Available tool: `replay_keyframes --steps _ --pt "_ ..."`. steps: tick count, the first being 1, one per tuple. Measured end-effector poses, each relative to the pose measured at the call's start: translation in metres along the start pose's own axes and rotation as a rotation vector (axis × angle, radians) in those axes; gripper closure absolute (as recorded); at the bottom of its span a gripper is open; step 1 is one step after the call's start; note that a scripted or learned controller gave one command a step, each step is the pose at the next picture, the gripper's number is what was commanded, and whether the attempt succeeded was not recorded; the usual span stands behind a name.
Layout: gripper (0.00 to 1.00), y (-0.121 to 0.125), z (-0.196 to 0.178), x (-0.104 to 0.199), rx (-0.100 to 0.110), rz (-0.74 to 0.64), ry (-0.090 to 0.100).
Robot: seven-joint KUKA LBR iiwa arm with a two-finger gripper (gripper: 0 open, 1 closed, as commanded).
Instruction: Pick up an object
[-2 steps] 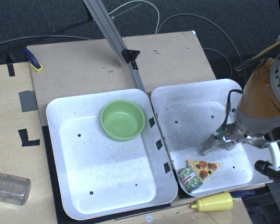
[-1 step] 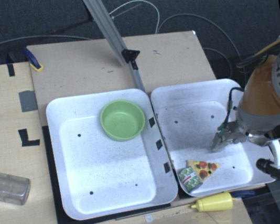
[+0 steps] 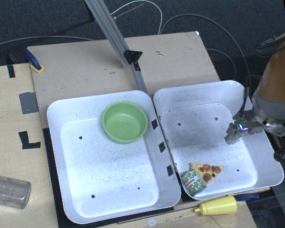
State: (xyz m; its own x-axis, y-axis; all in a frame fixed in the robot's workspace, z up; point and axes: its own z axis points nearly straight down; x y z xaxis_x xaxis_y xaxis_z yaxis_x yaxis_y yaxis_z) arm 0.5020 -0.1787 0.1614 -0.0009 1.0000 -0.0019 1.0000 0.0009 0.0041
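1. The arm enters from the right edge of the frame, and its tool (image 3: 236, 132) hangs over the right side of the right bin (image 3: 193, 92), just inside the right wall. Whether the tool is spread or pressed together I cannot tell; it is small and blurred here. Nothing shows between its tips.

2. Candidate things to pick: a pizza slice (image 3: 209, 170) and a green packet (image 3: 193, 181) lie touching or nearly so at the lower middle of the right bin; a green bowl (image 3: 125, 122) sits at the upper right of the left bin (image 3: 70, 166); a yellow bottle (image 3: 218, 206) lies on the worktop (image 3: 80, 67) just below the right bin, outside it.

3. The slice is the nearest target, down and to the left of the tool. I judge it the sensible choice.

4. To do it well, centre the tool above the slice before descending, not over the seam with the packet, or both may be nudged and neither caught.

5. The slice looks flat, so the tips likely need to reach the bin floor and close across its narrow width, near the pointed end at the right.

6. Keep clear of the bin's lower wall, which is near the packet.

7. Lift straight up and check the slice rides between the tips.
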Motion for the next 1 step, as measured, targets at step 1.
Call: replay_keyframes --steps 1 --pt "1.00 0.0084 -0.0607 0.0015 -0.001 -0.002 0.000"
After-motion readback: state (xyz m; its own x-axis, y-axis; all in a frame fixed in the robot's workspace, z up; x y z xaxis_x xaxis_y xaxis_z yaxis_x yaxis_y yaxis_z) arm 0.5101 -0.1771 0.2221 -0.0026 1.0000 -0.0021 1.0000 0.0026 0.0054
